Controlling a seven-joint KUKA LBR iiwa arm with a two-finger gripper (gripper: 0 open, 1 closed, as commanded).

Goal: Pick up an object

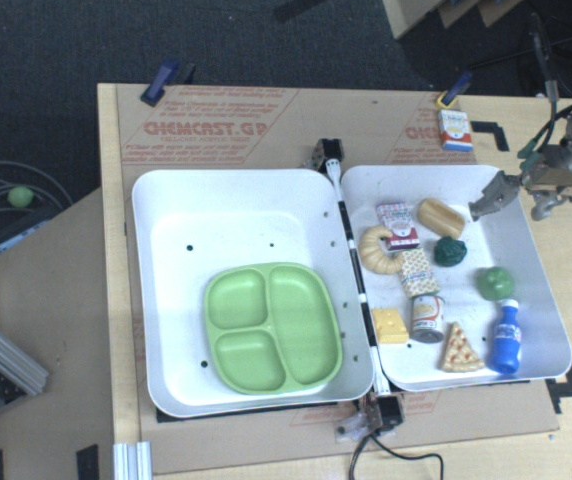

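The right bin (526, 230) holds several small toy foods: a tan bread roll (440, 215), a red-and-white carton (398, 226), a bagel (376, 252), a dark green lump (450, 251), a light green ball (495, 283), a can (426, 318), a cheese wedge (390, 325), a pizza slice (459, 349) and a blue bottle (506, 336). My gripper (517, 204) hovers over the bin's far right corner, just right of the bread roll. It is open, with nothing between its fingers.
The left bin (166, 268) carries a green divided plate (271, 326). A small carton (455, 128) lies on the bench behind the right bin. A black clip (328, 153) sits where the two bins meet at the back.
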